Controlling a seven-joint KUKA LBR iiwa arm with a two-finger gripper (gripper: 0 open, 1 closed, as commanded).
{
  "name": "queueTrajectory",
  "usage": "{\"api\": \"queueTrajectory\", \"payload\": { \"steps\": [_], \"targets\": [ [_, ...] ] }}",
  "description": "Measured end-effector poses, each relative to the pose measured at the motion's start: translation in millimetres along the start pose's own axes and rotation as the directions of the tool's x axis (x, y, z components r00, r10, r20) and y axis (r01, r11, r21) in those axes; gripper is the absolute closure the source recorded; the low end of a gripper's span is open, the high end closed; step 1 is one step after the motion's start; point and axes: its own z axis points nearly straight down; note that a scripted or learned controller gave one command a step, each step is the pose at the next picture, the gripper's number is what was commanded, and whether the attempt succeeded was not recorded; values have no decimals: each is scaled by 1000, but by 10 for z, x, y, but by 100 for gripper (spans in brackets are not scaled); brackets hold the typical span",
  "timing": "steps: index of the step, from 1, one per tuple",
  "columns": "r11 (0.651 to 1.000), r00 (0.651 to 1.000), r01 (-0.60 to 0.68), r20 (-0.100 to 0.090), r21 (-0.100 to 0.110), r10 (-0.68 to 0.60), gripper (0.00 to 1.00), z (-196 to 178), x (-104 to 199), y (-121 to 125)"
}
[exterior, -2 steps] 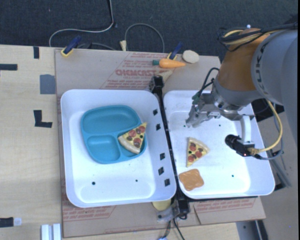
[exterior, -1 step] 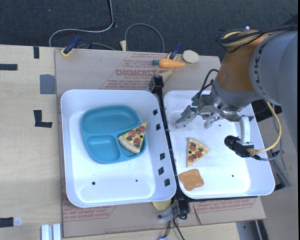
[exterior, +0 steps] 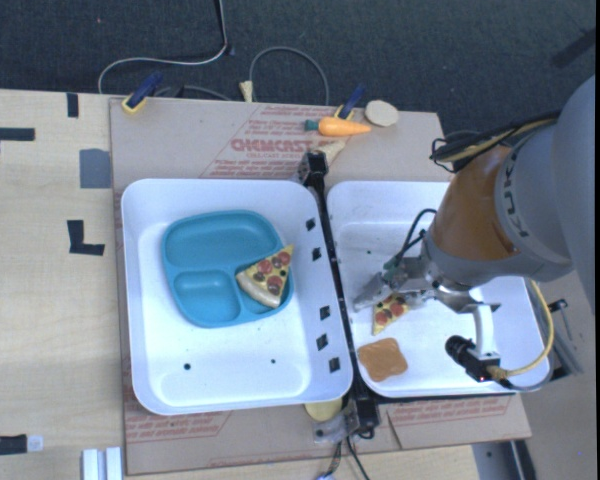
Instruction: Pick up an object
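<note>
A small pizza slice (exterior: 388,312) lies in the right bin (exterior: 500,373), near the bin's left wall and just above a brown toast-like piece (exterior: 382,359). Its long axis runs at a slant — from lower left to upper right — though which end is the tip is too small to tell. The gripper (exterior: 384,288) hangs right over the slice's upper end; its grey fingers (exterior: 370,291) point left, toward the divider between the bins. Whether they are spread or pressed together I cannot tell, nor whether they touch the slice — the wrist hides that part. The grey arm (exterior: 520,208) with its orange band reaches in above the same bin. In the left bin (exterior: 140,368) sits a blue sectioned plate (exterior: 205,268) with a second pizza slice (exterior: 268,276) on its right edge. Beyond the bins, on the cardboard, lie a toy carrot (exterior: 342,126) and a pale round piece (exterior: 382,114).
</note>
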Motion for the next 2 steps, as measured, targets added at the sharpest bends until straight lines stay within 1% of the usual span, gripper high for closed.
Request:
{"api": "queueTrajectory", "payload": {
  "steps": [1,2],
  "targets": [
    [1000,1000,1,4,-11,-1,100,-168,-8,46],
    [1000,1000,1,3,-9,-1,0,-158,-6,40]
  ]
}}
